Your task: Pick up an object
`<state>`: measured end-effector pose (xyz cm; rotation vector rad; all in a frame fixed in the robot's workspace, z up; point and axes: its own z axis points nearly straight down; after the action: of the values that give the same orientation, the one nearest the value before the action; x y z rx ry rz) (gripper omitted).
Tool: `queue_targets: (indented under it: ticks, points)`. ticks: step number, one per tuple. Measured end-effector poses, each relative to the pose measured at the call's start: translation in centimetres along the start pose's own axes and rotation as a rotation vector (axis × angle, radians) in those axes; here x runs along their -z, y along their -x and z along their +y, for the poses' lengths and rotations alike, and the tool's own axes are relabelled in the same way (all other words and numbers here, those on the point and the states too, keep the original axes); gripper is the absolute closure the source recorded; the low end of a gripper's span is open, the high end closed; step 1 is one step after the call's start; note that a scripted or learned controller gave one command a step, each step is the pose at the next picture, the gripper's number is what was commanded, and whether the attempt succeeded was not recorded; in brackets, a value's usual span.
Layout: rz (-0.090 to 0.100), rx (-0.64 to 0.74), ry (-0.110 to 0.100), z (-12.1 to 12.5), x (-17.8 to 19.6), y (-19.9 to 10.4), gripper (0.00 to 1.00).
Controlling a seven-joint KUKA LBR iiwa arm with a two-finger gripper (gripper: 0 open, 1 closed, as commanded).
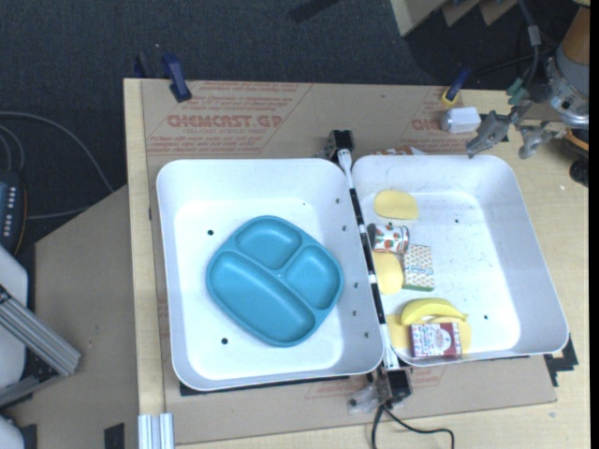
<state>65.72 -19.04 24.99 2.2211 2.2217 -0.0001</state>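
Banana (432,311) lies crosswise near the right bin's (524,218) front-left corner; gripper (505,137) open above the back edge.

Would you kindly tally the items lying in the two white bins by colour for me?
Blue: 1, the divided plate in the left bin.
Yellow: 3, the disc-like piece, the piece by the divider and the banana, all in the right bin.
Red and white: 2, the small can and the box.
Multicoloured: 1, the patterned packet.
Total: 7
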Motion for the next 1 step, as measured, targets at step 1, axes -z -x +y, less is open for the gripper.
queue_targets:
  ticks: [1]
  points:
    - [0.0, 0.001, 0.0, -0.34, -16.57, -1.85, 0.0]
